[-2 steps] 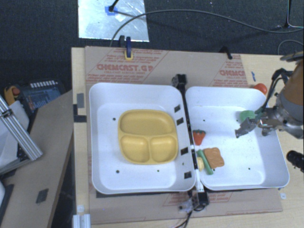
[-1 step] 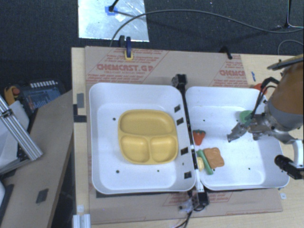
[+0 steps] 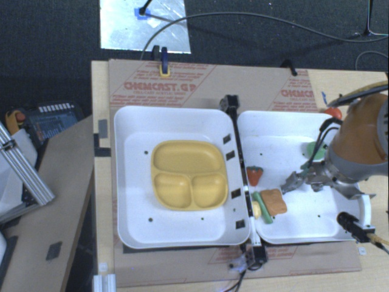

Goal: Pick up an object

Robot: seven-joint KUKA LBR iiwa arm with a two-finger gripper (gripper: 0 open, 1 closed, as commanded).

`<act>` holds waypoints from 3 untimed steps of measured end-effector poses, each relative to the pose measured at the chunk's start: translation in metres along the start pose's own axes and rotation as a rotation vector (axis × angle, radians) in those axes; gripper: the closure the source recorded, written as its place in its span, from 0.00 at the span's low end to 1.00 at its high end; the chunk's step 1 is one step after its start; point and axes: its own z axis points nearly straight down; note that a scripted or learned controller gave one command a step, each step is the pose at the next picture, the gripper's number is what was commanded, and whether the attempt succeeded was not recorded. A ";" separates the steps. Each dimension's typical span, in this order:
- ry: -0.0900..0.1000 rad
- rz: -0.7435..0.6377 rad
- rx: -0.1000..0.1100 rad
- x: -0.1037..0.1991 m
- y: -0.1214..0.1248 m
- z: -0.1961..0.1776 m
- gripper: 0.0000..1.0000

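Toy food, the stuff to be picked, lies in the right bin (image 3: 285, 132), bunched at its near-left corner, so let me walk across from the left to reach it. Far left, a grey side table (image 3: 45, 187) slants into the room, with an aluminium rail (image 3: 24, 172) lying across it and some blue electronics (image 3: 51, 120) behind. Dark carpet (image 3: 48, 35) covers the floor beyond, and a shiny metal sheet (image 3: 143, 17) lies on it with a cable (image 3: 273, 23) curving off to the right. The table (image 3: 100, 181) itself is pale wood, topped by a brown board (image 3: 182, 81) printed with red lettering; a yellow and blue clamp (image 3: 164, 62) grips its far edge. On the board sits the left bin (image 3: 130, 163), shallow and white, holding a yellow divided plate (image 3: 188, 175) lying flat near its middle. Black clips (image 3: 234, 157) run along the seam where the two bins touch. Just right of that seam are a red strawberry (image 3: 254, 175), then a green piece (image 3: 259, 201) and a tan bread-like piece (image 3: 274, 202) lying together, the strawberry just behind them. The gripper (image 3: 292, 181) hovers just right of these, pointing left; whether its fingers are spread or closed I cannot tell. Behind it a green object (image 3: 313, 151) peeks out beside the arm (image 3: 361, 142), whose orange band bulks over the bin's right side.
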 end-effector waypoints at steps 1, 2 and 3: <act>-0.003 0.000 -0.007 -0.001 0.002 -0.014 1.00; -0.004 -0.002 -0.012 -0.010 0.004 -0.074 1.00; -0.004 -0.004 -0.013 -0.006 0.015 -0.131 1.00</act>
